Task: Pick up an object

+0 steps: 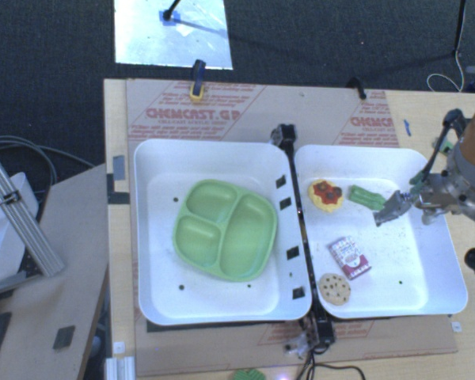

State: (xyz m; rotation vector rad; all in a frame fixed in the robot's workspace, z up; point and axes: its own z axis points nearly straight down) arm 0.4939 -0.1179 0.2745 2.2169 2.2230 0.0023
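Just beside the jaws, a green piece [367, 197] is lying; approach is underway (their opening I cannot tell), needing a short lowering next.

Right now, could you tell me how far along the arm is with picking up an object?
Nothing looks lifted yet. The two-finger gripper hangs over the right white bin, beside the green oblong piece. The round red-and-yellow toy, the small red-and-white packet and the round speckled cookie lie on the bin floor. Grasp and lift remain.
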